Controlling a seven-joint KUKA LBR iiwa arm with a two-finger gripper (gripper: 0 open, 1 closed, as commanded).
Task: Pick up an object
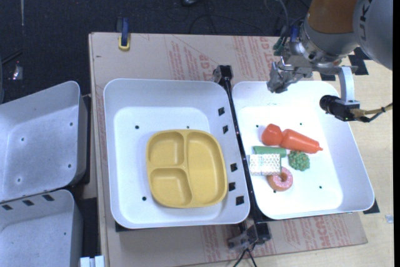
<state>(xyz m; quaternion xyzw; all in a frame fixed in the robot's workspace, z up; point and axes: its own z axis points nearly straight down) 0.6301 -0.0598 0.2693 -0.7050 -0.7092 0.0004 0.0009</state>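
Pink doughnut (280,180) lay untouched; end effector (279,85) hovered at the bin's far edge, grip state unclear, needing descent toward the carrot (301,140)

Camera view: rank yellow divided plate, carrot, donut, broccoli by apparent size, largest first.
1. yellow divided plate, by far the largest.
2. carrot.
3. donut and broccoli: they look about alike in footprint, so I won't rank them. All sit at similar depth, so nearness hardly skews this.
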